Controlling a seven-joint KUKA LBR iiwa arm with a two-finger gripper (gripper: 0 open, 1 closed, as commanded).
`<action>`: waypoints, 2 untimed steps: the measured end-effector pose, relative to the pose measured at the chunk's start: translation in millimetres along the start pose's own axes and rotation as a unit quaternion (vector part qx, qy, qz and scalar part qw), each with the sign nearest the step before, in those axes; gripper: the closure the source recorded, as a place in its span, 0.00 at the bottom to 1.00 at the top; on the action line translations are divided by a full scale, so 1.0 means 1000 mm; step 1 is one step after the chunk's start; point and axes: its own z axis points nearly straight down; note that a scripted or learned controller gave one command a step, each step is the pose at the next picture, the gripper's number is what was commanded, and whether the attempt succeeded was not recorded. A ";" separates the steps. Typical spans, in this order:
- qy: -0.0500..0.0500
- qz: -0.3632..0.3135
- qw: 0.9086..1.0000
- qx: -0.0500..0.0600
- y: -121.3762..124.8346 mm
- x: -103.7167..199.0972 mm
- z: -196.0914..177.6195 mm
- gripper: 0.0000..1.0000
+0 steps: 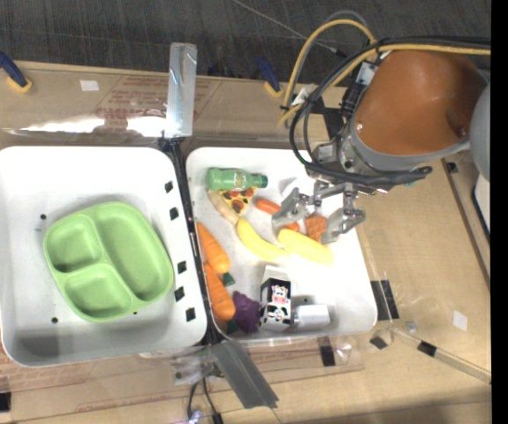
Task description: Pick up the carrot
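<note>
Two orange carrots lie end to end along the left wall of the right bin (pixel 360 263): one carrot (pixel 214 247) in the middle, another carrot (pixel 219 297) nearer the front with a green stub between them. My gripper (pixel 321 217) hangs over the bin's right half, well to the right of both carrots, with its fingers (pixel 290 212) spread open. Between and below the fingers sits a small orange piece (pixel 314 228) resting against a banana (pixel 307 247); it does not look gripped.
The right bin also holds a green bottle (pixel 234 179), a pizza slice (pixel 234 203), a second banana (pixel 257 238), purple grapes (pixel 246 312), a cow-patterned box (pixel 276 297) and a silver can (pixel 312 314). A green divided plate (pixel 108 259) lies in the left bin (pixel 6 184).
</note>
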 end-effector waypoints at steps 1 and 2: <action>-0.001 -0.042 0.999 -0.001 -0.024 -0.070 -0.002 0.00; 0.001 0.047 0.999 0.002 -0.024 0.002 -0.081 0.00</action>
